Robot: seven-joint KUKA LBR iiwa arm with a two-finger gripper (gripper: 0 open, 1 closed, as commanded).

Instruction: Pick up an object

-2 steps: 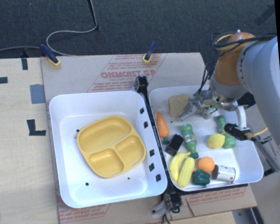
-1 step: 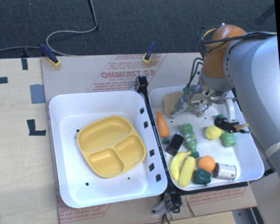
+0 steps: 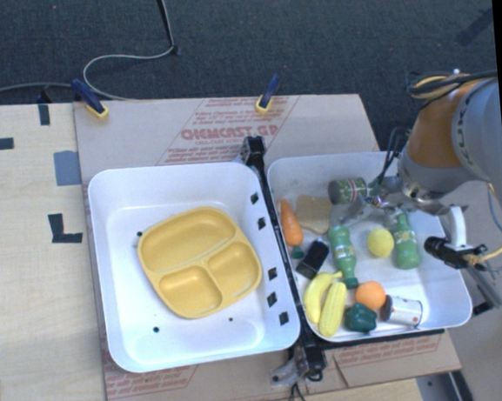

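White plastic, two shallow bins side by side on a cardboard sheet (image 3: 227, 132) that's clamped at the back edge by two yellow clips (image 3: 268, 96). Only one camera here, looking down at a slant.

The left bin (image 3: 118, 277) has a yellow tray (image 3: 199, 261) in it, the kind with three compartments, sitting a bit skewed near the middle.

The right bin (image 3: 444, 305) is where all the clutter is. Along the left wall there's a carrot (image 3: 292, 226), and just beside it a tan block (image 3: 314, 211). A small black box (image 3: 312, 258) sits below those. A green bottle (image 3: 343, 253) lies roughly upright in the picture, mid-bin, with a banana (image 3: 325, 300) below it near the front wall. Next to the banana: an orange (image 3: 370, 295), a dark green thing (image 3: 360, 318) I can't really identify, and a white can (image 3: 404, 310) lying on its side. A lemon (image 3: 380, 242) sits toward the right, just beside a second green bottle (image 3: 405, 245). At the back there's a can (image 3: 348, 189) on its side with a green label.

The arm (image 3: 456, 147) comes in from the right, and the gripper (image 3: 389, 199) is low over the back right part of that bin, between the labelled can and the second bottle. It's too cluttered and blurry there, so I can't tell how the gripper is set or if it has anything.
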